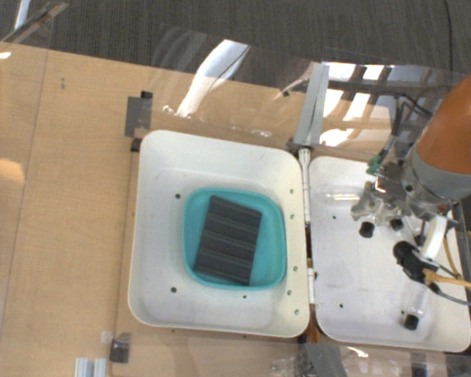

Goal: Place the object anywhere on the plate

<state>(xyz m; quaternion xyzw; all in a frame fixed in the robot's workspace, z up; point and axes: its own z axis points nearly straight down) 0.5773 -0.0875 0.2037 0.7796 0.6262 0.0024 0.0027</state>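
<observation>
A dark grey ribbed rectangular block (pixel 229 240) lies flat on the teal plate (pixel 271 268), near its middle, in the left bin (pixel 156 217). My gripper (pixel 383 212) hangs over the upper part of the right bin (pixel 352 281), well to the right of the plate and apart from the block. The grey wrist and its orange band (pixel 458 124) rise behind the gripper and hide much of it. Nothing can be seen held in the gripper.
The two white bins sit side by side, split by a raised rim (pixel 305 234). Cables and a black fitting (pixel 413 261) trail from the wrist over the right bin. A metal post (pixel 312 108) stands behind the bins. Bare wooden bench (pixel 48 204) lies to the left.
</observation>
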